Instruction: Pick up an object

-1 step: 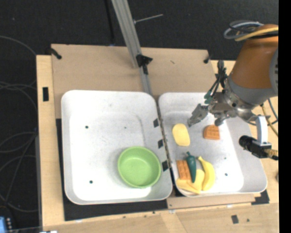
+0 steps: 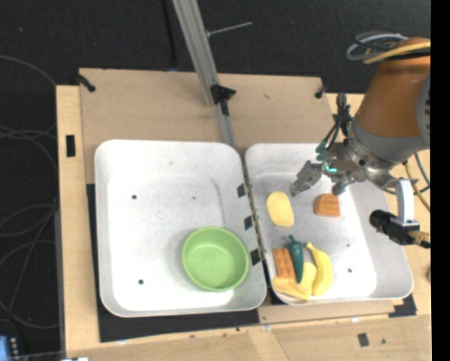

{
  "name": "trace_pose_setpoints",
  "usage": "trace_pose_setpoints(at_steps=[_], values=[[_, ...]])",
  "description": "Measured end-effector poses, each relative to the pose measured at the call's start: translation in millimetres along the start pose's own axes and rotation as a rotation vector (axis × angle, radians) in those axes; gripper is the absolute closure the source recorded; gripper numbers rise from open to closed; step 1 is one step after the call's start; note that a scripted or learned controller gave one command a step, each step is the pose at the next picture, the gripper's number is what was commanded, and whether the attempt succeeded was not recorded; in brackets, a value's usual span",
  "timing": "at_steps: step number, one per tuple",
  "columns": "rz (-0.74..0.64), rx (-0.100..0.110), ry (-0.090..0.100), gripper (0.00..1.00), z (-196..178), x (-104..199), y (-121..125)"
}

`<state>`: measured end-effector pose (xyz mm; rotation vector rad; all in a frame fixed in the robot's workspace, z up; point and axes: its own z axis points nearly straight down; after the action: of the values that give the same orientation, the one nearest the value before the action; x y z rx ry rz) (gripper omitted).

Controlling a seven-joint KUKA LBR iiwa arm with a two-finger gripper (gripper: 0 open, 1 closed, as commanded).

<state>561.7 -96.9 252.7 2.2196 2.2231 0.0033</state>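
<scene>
Over right bin (image 2: 360, 277), tool (image 2: 322, 183) spread open nr orange block (image 2: 327, 206).

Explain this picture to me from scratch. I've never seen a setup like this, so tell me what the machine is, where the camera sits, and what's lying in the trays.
This is one photo from a camera fixed above a bench, looking down at a slant. The grey and orange shape at right is a robot arm. Its pincer hangs over the right bin with fingers spread, holding nothing. That bin holds a yellow lump, an orange block, and at its front edge a pile of toy food including a banana and a green piece. The left bin holds a green bowl. The arm's job is to pick something up.
</scene>
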Motion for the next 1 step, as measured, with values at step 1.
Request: trace_pose_setpoints(at_steps=[1], values=[[0.005, 0.005, -0.004, 0.0, 42.5, 0.4, 2.0]])
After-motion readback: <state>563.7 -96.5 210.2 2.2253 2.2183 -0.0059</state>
